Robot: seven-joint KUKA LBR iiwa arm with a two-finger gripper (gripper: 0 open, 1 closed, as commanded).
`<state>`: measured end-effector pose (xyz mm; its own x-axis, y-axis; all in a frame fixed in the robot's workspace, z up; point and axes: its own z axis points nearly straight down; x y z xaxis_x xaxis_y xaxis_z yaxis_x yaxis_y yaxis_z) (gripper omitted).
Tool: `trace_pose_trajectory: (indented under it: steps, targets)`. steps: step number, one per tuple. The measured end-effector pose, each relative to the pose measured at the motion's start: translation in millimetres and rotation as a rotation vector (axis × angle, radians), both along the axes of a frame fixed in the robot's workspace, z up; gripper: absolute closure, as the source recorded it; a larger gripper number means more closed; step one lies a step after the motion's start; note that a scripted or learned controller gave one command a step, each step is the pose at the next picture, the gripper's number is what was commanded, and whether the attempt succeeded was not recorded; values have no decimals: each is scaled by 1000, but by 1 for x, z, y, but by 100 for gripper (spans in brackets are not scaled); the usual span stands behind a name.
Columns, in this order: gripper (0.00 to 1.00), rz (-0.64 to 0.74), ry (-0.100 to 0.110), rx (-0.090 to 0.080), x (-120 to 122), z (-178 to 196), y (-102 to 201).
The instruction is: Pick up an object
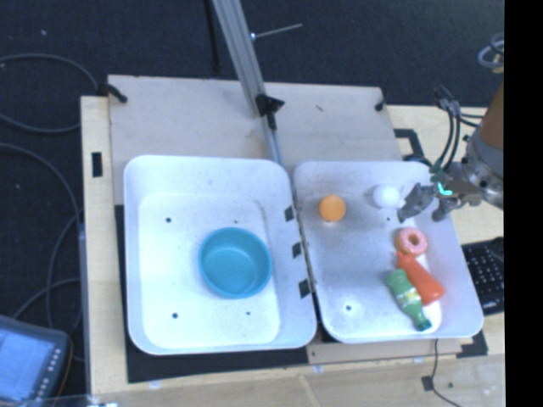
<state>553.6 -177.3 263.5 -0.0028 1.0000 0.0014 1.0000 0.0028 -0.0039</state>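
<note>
Tool [427,203] fingers seemingly spread, holding nothing; carrot [422,281] long axis diagonal, pointing upper-left.

Grey tool [422,205], dark fingers, teal light spot, black cables looping above wrist.
</note>
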Motion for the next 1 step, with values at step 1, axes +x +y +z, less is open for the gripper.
trace_pose_trajectory:
  steps: [1]
  targets:
    - [0, 0, -5, -1, 1, 3, 0]
